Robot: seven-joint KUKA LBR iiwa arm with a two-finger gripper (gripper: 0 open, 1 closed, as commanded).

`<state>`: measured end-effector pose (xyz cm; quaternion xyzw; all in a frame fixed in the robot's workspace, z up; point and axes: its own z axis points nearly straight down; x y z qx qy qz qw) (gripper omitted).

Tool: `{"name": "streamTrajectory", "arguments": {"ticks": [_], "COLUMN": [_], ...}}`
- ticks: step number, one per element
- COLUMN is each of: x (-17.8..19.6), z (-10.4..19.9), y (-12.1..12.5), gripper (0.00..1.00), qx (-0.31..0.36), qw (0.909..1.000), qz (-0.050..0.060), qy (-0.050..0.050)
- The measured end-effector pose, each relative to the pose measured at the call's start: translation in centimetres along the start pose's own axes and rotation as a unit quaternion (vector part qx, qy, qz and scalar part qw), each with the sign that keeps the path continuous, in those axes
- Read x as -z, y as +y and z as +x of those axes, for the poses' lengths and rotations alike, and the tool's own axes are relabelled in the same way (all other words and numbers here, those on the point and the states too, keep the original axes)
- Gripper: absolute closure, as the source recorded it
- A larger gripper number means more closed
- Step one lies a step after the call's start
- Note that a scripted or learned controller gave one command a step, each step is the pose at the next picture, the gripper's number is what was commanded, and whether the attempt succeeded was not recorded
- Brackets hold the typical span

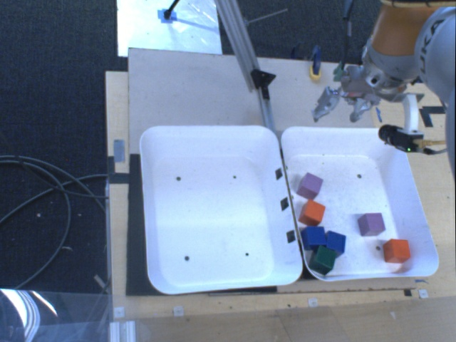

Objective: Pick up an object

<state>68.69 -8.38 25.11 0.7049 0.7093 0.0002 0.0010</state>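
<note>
The right bin (399, 162) holds several small cubes: a purple cube (310, 185), an orange cube (313, 212), two blue cubes (313, 236) (335, 242), a dark green cube (324, 259), another purple cube (371, 224) and an orange cube (396, 251). My gripper (342, 107) hangs above the far edge of the right bin, beyond the cubes. Its fingers (324, 105) are spread apart, with nothing between them.
The left bin (153, 191) sits beside the right one, with black clips along the shared wall. A slanted metal pole (242, 41) rises behind the bins. A yellow and blue item (315, 63) lies on the bench at the back. Cables trail at the left.
</note>
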Motion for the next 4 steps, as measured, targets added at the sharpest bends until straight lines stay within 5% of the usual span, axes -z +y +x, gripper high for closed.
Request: {"name": "streamTrajectory", "arguments": {"ticks": [1,2,3,4], "x": [9.3,-5.3,-16.4,-11.5], "z": [-4.1,-4.6,-5.9,-9.9], "y": [-2.2,-4.8,-11.5,-20.1], "gripper": [0.00,0.00,0.00,0.00], "qx": [-0.003,-0.002,-0.004,-0.005], "qw": [1.0000,1.0000,1.0000,1.0000], "qz": [-0.005,0.004,0.004,0.000], "qy": [-0.001,0.001,0.001,0.000]}}
